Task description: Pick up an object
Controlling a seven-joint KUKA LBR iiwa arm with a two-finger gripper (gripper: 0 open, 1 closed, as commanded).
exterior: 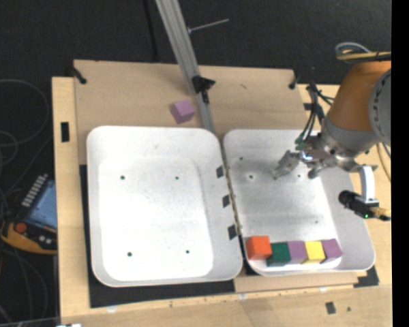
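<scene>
A pale wooden worktop (266, 94) fills the middle of the frame. Two shallow white bins lie on it side by side, touching along their inner edges: the left bin (157, 203) at centre left, the right bin (296, 203) at centre right. A small purple cube (183, 111) sits directly on the bare wood in the upper middle, just above the left bin's top rim, beside a slanted metal rail (184, 46).
</scene>
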